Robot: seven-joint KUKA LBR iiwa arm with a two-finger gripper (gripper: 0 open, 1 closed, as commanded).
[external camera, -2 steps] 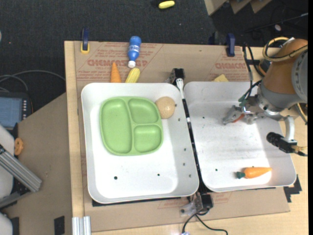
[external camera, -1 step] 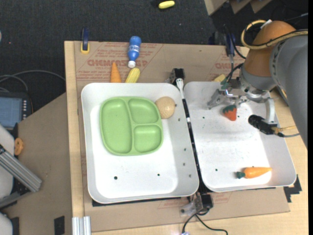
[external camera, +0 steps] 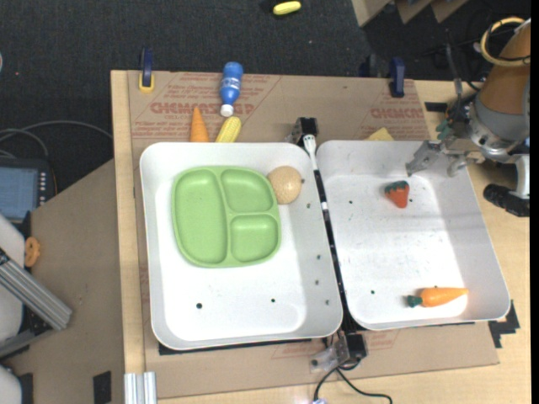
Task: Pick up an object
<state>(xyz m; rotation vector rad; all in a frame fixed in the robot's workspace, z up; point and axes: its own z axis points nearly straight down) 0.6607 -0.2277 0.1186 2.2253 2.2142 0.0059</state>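
Observation:
In the right bin [external camera: 472, 225], a small red strawberry-like toy [external camera: 397, 194] lies near the back and an orange carrot with a green top [external camera: 436, 296] lies near the front edge. My gripper [external camera: 436, 160] hangs over the bin's back right corner, up and to the right of the red toy. Its fingers are spread open with nothing between them. The left bin [external camera: 160, 225] holds a green divided plate [external camera: 226, 215] with a round beige toy [external camera: 285, 183] touching the plate's back right corner.
Behind the left bin, on the cardboard, lie a blue and white bottle [external camera: 229, 87], an orange carrot [external camera: 198, 126] and a yellow corn piece [external camera: 229, 129]. A black clamp [external camera: 305, 130] sits between the bins at the back. Cables lie at the left.

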